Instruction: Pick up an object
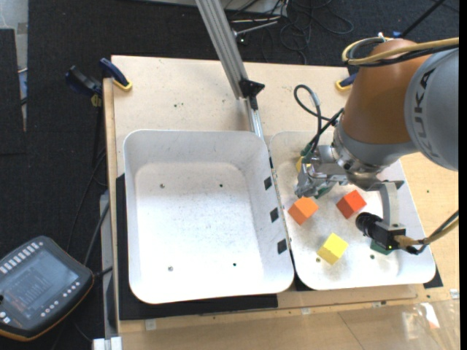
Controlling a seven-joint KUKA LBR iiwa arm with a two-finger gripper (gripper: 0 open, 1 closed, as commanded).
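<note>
An orange cube (303, 210) lay near the right bin's (416, 272) left wall, the pincer (312, 187) just above it; its opening could not be told. A red cube (351, 203) sat nearby, a yellow cube (333, 249) toward the front edge.

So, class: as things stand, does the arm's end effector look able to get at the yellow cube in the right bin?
Probably yes. The yellow cube lies apart from the orange cube and the red cube, with nothing on top of it, and the end effector hangs just beyond in the same bin.
</note>
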